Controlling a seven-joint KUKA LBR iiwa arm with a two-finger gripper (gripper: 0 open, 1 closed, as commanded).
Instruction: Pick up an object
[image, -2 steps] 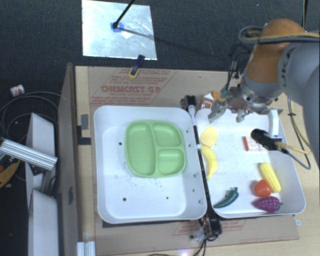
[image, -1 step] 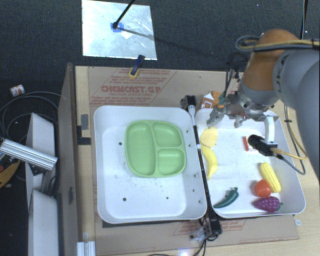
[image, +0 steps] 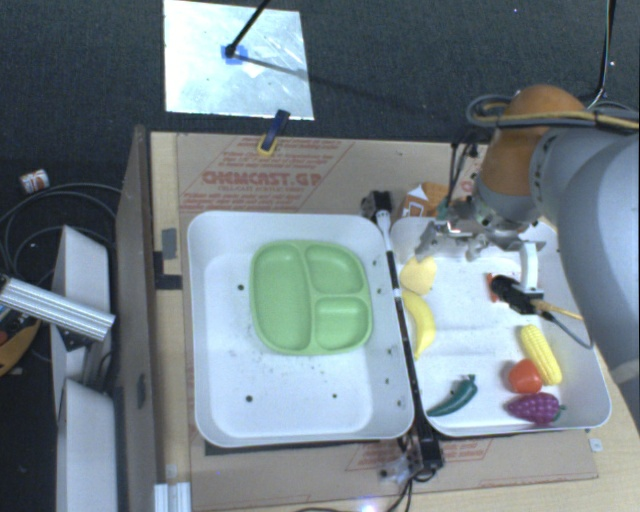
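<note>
We see the gripper (image: 462, 232) low at the right bin's (image: 470, 290) back edge; its fingers are too blurred for us to tell their spread or any hold. The banana (image: 420, 318) hugs the left wall, while corn (image: 539, 353), tomato (image: 523, 377), grapes (image: 534, 407) and green pepper (image: 453, 396) crowd the front. That bin's middle lies open. The green plate (image: 308, 298) sits centered in the left bin (image: 225, 400).

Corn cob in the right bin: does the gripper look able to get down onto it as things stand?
Probably yes. The corn cob lies uncovered near the right bin's right side, with only the tomato touching its lower end. The gripper sits over the bin's far edge.
</note>
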